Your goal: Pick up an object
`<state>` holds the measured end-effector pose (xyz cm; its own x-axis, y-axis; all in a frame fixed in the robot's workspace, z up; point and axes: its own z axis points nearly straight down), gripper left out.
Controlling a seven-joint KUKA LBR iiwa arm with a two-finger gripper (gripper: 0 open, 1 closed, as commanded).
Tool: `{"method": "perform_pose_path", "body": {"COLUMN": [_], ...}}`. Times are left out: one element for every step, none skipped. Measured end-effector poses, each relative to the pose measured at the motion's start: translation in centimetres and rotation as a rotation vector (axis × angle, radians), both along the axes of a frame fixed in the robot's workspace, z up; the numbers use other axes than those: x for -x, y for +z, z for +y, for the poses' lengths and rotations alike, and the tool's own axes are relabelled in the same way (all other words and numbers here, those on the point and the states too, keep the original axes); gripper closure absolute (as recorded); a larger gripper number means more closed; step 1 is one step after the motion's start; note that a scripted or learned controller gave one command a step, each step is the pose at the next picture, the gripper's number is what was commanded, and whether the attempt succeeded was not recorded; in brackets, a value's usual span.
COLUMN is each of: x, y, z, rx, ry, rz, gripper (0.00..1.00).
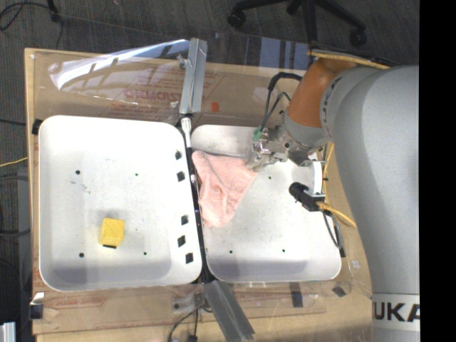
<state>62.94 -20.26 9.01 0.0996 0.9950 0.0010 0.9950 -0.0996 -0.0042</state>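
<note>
The grey arm (370,162) comes in from the right of the frame, its orange band (311,105) above the upper right corner of the right bin (285,266). The gripper (261,152) sits low over the upper middle of that bin, right at the upper right tip of the pink cloth (219,189). From this angle it cannot be told whether the tool is open or closed, nor whether it has any of the fabric in its grasp.

The pink cloth lies crumpled along the left side of the right bin, close against the wall shared with the left bin (107,155), and narrows to a point towards the gripper. A small yellow block (112,232) rests alone in the lower left part of the left bin, well apart from the gripper.

Both bins stand side by side on the wooden bench (242,91). The base of an office chair (308,6) shows on the dark floor at the top of the frame
</note>
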Motion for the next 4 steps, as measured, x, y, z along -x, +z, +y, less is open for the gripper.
{"method": "perform_pose_path", "body": {"x": [0.0, -0.1, -2.8, -2.7], "y": [0.0, 0.8, 11.4, 12.1], "z": [0.0, 0.1, 3.3, 8.7], "rx": [0.0, -0.001, 0.001, 0.001], "ry": [0.001, 0.006, -0.01, -0.023], "rz": [0.0, 0.004, 0.0, 0.005], "gripper": [0.0, 1.0, 1.0, 1.0]}}
